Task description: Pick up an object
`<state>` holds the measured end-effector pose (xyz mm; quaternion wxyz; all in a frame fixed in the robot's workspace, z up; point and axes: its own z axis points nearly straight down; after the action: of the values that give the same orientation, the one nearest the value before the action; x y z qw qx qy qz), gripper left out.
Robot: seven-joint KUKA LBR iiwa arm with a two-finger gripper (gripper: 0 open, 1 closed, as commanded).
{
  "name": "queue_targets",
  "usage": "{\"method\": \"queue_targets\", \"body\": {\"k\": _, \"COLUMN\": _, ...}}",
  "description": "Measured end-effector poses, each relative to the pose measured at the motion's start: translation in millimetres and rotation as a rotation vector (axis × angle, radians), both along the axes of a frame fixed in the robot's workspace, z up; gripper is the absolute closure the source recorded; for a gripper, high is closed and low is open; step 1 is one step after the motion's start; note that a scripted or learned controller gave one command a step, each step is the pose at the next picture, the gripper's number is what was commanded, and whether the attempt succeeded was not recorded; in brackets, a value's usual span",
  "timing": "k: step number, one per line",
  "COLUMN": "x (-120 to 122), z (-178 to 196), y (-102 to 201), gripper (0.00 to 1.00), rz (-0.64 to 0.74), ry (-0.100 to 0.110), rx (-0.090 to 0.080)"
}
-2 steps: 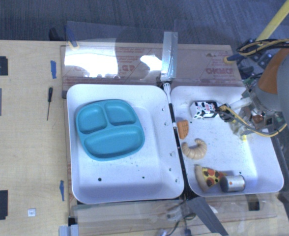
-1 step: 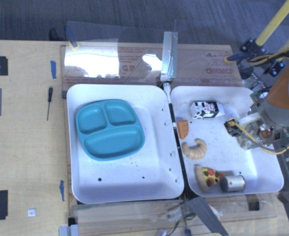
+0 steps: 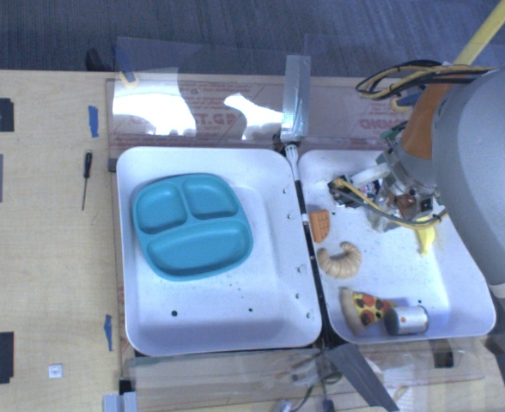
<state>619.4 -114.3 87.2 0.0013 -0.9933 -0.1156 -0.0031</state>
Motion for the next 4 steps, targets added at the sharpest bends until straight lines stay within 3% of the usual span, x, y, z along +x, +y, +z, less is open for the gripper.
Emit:
{"method": "queue_targets", "body": {"k": 1, "x": -23.4, "z": -0.3, "y": -44.3, "gripper": 1.00, "rz": 0.000, "ry": 0.006, "rx": -0.003}}
{"method": "queue_targets", "body": {"k": 2, "x": -34.1, "z": 0.2, "y": -80.5, "gripper": 1.00, "rz": -0.011, "ry": 0.004, "rx": 0.022}}
{"method": "queue_targets", "body": {"k": 3, "x": -82.2, "z": 0.2, "y": -89.6, "gripper": 1.00, "rz": -0.002, "ry": 0.003, "rx": 0.028}}
{"method": "queue_targets", "body": {"k": 4, "x": -37.3, "z": 0.4, "y": -4.4, "gripper": 1.00, "rz": -0.024, "ry": -0.001, "rx": 0.000}}
